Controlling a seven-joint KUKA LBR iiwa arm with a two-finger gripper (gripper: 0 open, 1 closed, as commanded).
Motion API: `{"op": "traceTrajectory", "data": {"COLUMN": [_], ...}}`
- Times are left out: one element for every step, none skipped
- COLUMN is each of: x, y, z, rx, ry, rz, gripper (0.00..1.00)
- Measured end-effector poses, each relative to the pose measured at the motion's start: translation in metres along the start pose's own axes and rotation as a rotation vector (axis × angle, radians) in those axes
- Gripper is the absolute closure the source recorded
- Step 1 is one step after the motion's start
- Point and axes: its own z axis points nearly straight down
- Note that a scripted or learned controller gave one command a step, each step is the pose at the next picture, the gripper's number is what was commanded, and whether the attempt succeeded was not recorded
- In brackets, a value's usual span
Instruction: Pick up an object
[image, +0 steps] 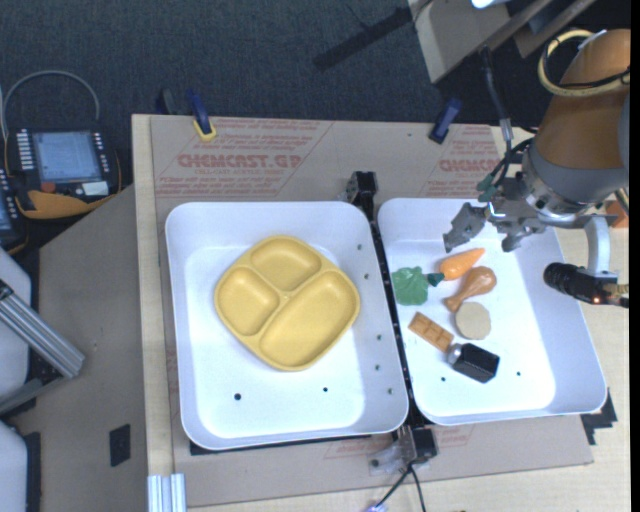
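Note:
The right bin (560, 385) holds several small items: an orange carrot (462, 263), a green leafy piece (410, 285), a tan drumstick (470, 287), a round beige cookie (473, 321), a brown wafer (432, 330) and a black block with a silver end (474, 361). My gripper (490, 230) hovers over the bin's far part, just beyond the carrot. Its fingers are spread open with nothing between them.
The left bin (200, 400) holds a yellow divided plate (288, 300) near its middle. A black clamp (361, 186) sits at the far end of the ridge between the two bins. The near right part of the right bin is bare white floor.

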Motion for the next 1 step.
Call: {"op": "traceTrajectory", "data": {"x": [0.0008], "y": [0.001], "z": [0.043], "rx": [0.005], "ry": [0.001], "rz": [0.001], "gripper": [0.0]}}
